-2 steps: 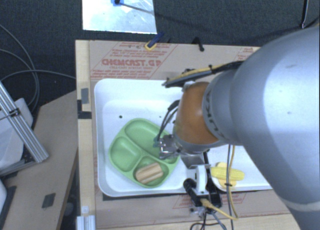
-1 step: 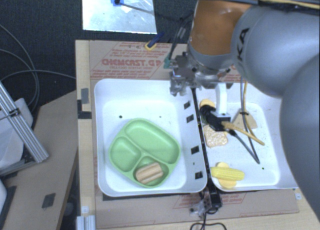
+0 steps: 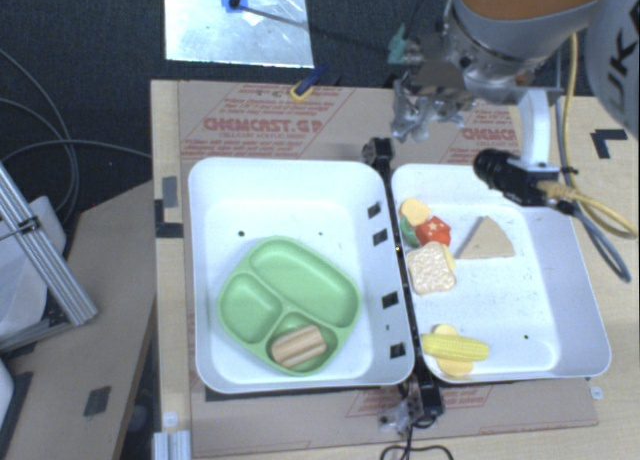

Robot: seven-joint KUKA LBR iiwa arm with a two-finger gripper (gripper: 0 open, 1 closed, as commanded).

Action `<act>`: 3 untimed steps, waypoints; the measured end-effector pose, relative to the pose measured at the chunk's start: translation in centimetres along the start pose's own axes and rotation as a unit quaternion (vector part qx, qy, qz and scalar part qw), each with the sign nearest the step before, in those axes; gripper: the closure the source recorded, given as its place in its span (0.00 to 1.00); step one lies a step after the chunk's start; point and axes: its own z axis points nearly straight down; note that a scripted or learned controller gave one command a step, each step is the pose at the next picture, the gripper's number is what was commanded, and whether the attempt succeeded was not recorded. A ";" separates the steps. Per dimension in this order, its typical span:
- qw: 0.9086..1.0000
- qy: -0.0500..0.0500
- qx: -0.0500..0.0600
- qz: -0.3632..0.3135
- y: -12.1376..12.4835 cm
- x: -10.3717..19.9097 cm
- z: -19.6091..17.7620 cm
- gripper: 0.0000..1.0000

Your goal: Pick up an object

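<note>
Fingers point(image 3: 418, 120) hover well above and behind the cracker point(image 3: 432, 269) and tomato point(image 3: 433, 231); can't tell their spacing. Food's bunched, so a descent could nudge neighbours.

A: Any legible text under my arm?
B: Red print "CHEMCAST GP" on the brown sheet point(image 3: 262, 120) beneath the bins, left of centre. A repeat at right point(image 3: 492, 134) is partly hidden, not fully readable.
</note>
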 end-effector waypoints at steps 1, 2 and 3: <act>1.000 -0.004 0.014 0.007 0.5 -11.6 13.9 1.00; 1.000 -0.002 0.015 -0.001 1.8 -7.5 25.8 1.00; 1.000 -0.002 0.010 0.000 2.0 -7.7 25.1 0.00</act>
